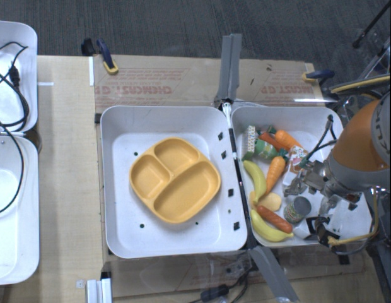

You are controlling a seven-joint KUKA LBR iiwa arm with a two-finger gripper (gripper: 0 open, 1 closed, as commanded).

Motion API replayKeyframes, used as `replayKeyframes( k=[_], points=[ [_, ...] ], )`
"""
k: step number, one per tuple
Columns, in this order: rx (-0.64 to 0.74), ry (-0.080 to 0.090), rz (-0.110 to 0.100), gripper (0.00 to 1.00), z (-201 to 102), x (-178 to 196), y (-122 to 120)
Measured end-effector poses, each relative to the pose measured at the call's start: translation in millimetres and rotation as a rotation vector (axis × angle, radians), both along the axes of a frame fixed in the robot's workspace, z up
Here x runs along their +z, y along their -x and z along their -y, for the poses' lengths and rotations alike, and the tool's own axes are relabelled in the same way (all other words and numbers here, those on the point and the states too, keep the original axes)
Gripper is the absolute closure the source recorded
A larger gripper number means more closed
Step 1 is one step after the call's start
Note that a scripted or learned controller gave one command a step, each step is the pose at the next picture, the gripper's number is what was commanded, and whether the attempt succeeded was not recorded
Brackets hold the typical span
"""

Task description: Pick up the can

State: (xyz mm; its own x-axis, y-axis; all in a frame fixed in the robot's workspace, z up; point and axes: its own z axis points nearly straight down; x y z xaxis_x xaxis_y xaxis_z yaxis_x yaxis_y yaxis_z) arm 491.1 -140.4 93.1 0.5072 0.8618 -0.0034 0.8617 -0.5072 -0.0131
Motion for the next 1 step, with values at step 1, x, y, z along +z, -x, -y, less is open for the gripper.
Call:
replayKeyframes(
  k=[1],
  points=[
    [-0.001,-0.001,-0.006,1.0,0.6,5.4,0.2]
  ],
)
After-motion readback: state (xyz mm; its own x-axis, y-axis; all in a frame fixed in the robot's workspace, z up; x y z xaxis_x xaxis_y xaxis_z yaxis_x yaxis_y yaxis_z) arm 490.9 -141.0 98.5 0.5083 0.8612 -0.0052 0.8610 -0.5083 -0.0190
